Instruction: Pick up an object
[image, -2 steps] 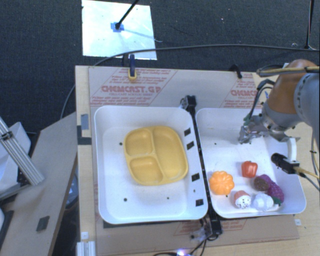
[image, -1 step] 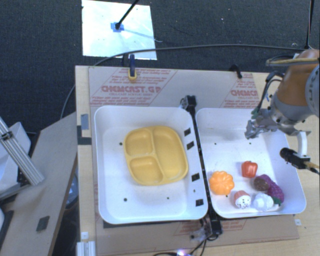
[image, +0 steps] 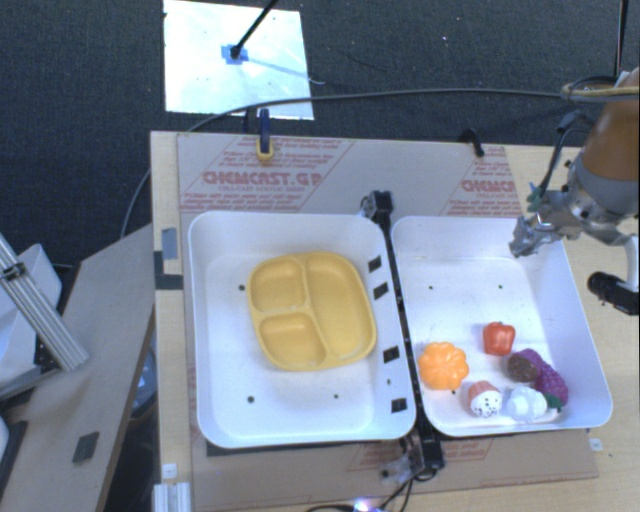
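Your bench (image: 330, 160) is a pale wooden sheet printed with red lettering, and it sits over dark carpet. Beyond its far edge a white sheet (image: 235, 58) lies on the carpet with a small blue mark on it, and a thin cable (image: 440, 95) runs across the floor toward the arm. A blue and yellow clamp (image: 263, 135) grips the bench's far edge.

In your left bin (image: 225, 400) a yellow divided plate (image: 310, 308) lies near the middle. In your right bin (image: 470, 270) the toy foods cluster in the near corner: an orange pumpkin (image: 443, 365), a red pepper (image: 499, 338), purple grapes (image: 540, 375), a spotted mushroom-like piece (image: 484, 400) and a white piece (image: 525, 403), close together.

Your gripper (image: 527, 240) hangs over the right bin's far right corner, well apart from the toys. Whether it is wide or narrow you cannot tell; nothing is visibly held.
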